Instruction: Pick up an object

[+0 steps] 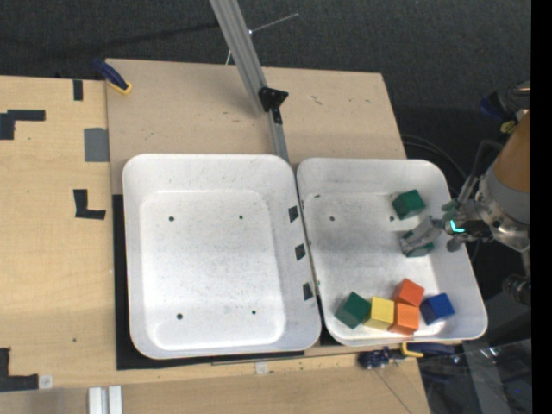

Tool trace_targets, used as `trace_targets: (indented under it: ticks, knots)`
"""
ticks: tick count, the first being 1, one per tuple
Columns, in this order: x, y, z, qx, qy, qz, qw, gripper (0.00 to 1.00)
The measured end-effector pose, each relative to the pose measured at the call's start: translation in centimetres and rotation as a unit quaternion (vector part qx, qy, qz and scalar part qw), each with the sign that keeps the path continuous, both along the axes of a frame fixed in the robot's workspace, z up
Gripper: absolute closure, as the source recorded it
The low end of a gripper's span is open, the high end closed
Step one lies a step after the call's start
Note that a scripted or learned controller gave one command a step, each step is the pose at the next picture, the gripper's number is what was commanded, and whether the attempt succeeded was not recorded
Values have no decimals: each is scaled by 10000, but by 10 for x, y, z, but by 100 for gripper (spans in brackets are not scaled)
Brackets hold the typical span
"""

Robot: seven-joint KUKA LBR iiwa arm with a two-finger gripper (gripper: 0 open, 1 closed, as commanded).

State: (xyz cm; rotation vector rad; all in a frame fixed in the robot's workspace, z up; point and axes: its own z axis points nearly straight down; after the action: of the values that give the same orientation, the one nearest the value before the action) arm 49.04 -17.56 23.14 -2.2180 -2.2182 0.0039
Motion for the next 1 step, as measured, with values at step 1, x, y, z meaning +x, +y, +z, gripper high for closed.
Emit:
trace_targets:
  ticks: [1]
  knots:
    - [1, 0, 2, -5, -19, 9, 10000, 0]
